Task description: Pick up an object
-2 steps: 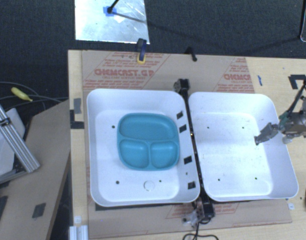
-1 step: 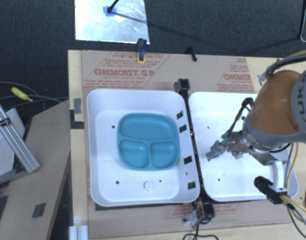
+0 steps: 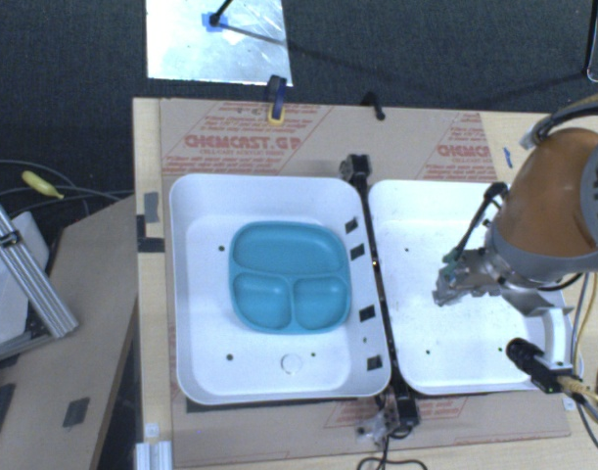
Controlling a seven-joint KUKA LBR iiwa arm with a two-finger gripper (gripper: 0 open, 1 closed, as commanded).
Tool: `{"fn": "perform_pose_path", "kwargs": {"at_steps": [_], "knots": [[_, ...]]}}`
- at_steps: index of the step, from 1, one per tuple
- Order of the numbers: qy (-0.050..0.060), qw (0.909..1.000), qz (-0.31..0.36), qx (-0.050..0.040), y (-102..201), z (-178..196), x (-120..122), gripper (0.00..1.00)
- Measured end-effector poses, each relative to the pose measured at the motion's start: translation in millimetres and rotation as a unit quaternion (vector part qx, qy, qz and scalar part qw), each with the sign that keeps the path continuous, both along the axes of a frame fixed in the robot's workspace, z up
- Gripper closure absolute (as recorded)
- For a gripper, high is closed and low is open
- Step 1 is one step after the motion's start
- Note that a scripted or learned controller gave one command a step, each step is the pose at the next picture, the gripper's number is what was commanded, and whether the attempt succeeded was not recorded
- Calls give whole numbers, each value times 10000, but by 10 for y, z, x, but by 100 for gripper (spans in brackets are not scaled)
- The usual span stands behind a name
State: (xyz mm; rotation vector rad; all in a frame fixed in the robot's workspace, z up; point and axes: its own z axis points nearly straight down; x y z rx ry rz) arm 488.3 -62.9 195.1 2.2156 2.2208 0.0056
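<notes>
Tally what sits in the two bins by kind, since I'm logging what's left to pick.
Blue divided plate, in the left bin: 1
Small clear disc-like thing near that bin's front edge, too faint to identify: 1
Total: 2

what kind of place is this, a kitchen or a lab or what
Most likely a robot test lab, not a kitchen. A grey and orange robot arm reaches over two white bins on a cardboard-covered bench, one holding a blue divided plate, with loose cables across dark carpet.

blue plate fills left bin middle, rim strip free
</notes>
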Motion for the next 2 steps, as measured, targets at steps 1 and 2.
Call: {"fn": "perform_pose_path", "kwargs": {"at_steps": [1, 2], "knots": [[-21, 10000, 42, 13, 524, 708, 13, 100], [27, 10000, 32, 12, 1108, 557, -17, 100]]}}
